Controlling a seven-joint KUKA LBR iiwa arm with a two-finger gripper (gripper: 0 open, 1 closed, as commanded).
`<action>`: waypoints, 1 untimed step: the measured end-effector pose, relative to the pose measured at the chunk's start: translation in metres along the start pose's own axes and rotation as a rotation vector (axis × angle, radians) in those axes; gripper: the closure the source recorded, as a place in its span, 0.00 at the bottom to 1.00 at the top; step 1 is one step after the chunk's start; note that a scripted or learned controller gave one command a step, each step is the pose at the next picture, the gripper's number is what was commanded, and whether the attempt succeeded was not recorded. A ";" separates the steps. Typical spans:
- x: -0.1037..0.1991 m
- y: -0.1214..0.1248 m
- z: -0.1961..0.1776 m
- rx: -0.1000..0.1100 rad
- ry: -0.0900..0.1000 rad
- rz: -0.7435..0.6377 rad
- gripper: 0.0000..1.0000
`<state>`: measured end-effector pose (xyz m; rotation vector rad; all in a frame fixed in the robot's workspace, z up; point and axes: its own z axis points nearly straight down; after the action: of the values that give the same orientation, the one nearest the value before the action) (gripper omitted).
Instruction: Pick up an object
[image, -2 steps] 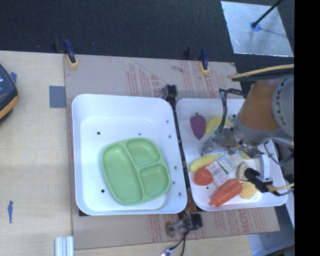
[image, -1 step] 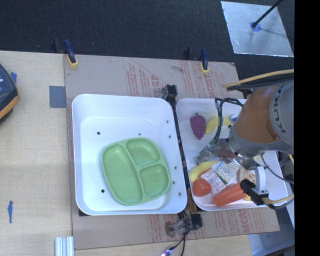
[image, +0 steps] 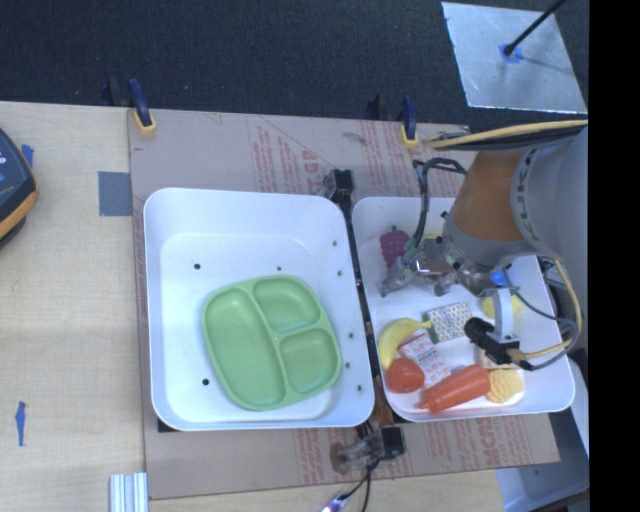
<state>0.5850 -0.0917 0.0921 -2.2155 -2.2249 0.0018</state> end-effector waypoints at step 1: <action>-0.002 0.070 0.000 0.004 0.000 0.002 0.00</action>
<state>0.6545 -0.0932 0.0916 -2.2155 -2.2210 0.0061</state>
